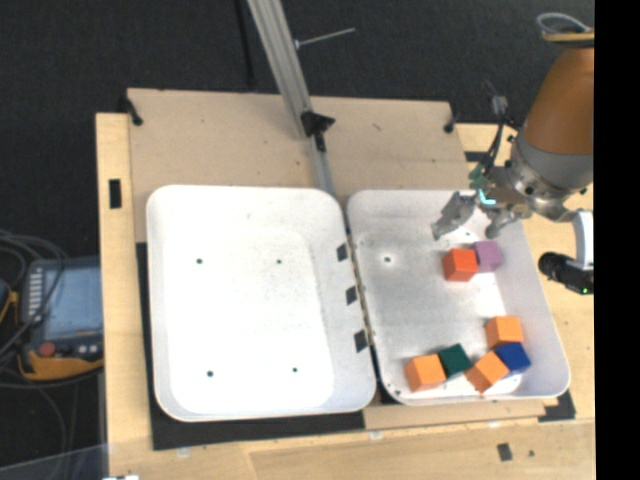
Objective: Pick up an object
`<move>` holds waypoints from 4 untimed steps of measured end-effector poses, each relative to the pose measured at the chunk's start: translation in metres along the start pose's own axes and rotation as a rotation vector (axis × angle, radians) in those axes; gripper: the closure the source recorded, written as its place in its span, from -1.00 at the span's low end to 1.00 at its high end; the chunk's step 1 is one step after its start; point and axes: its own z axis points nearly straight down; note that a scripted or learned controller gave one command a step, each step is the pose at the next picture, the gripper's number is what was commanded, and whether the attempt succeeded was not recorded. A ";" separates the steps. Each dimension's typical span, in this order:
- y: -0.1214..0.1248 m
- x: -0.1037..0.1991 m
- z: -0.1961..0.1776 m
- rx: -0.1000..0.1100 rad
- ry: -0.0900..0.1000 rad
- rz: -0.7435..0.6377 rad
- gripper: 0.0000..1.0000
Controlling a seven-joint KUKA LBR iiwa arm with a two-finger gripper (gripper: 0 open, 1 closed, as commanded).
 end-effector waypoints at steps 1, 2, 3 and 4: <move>0.001 0.000 -0.003 -0.005 0.000 0.000 -1.00; -0.002 -0.001 0.060 0.002 -0.003 0.005 -1.00; -0.003 -0.002 0.102 0.000 -0.004 0.008 -1.00; 0.004 -0.003 0.118 -0.027 -0.008 0.005 -1.00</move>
